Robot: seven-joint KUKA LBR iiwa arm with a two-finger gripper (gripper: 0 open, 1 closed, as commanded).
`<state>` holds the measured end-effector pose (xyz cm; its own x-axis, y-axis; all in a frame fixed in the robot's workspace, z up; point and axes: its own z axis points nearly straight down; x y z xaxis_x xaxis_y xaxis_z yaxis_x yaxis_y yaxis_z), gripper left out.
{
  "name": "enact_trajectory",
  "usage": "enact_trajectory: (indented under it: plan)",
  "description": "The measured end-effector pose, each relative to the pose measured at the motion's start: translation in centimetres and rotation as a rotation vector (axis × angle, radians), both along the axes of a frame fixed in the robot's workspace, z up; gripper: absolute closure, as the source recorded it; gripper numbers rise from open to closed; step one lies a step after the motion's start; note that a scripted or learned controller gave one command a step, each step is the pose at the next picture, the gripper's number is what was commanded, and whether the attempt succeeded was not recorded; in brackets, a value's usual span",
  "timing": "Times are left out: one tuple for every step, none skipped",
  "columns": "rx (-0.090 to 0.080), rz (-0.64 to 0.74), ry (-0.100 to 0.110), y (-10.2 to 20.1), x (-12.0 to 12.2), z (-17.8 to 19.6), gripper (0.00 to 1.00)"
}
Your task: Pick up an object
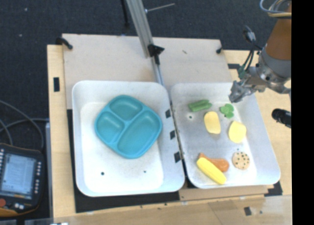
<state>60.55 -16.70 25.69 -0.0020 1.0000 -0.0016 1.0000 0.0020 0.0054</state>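
Observation:
The right bin (260, 135) holds several toy foods: a green pod (199, 105), a small green piece (227, 110), two pale yellow lumps (212, 122) (237, 131), a biscuit (241, 160), an orange piece (220, 163) and a yellow banana-like piece (211, 171). My gripper (237, 94) hangs over the bin's far right part, just above and right of the small green piece. Nothing shows between its fingers.
The left bin (88, 121) carries a blue divided plate (128, 126). A slanted metal pole (140, 17) rises from behind the bins' shared edge. The arm (277, 47) comes in from the right. A screen device (17, 172) lies at far left.

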Motion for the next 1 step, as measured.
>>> enact_trajectory:
  plan:
    - [0.003, 0.005, 0.004, 6.27, -0.4, -0.21, 1.0]
